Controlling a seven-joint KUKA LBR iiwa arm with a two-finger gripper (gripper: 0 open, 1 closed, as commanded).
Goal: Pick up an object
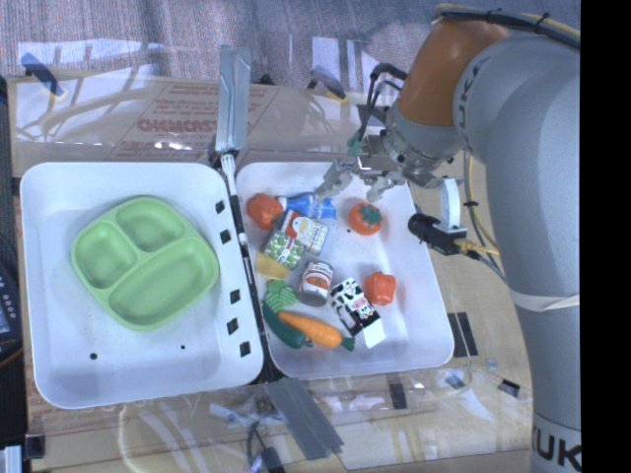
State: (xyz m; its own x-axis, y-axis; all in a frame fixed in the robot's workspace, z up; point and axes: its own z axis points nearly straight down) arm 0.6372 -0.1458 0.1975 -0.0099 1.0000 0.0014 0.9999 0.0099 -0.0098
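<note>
Gripper [357,178] is spread, grasping nothing, above the far toys; you risk nudging the tomato [365,218] sideways on descent.

We see two white bins [49,294]. In the left one lies a pale green plate [145,260]. In the right one we count an orange carrot [311,329] with a dark green top, a black-and-white cow-patterned carton [353,309], a red-orange pepper [380,288], an orange tomato [365,218] with a green stalk, a second orange-red ball [263,210], a blue bottle [311,206], a can [316,280] with a red label, a yellow block [273,265], and a green and white box [295,239]. The arm [513,146] is grey with an orange band [449,62].
</note>
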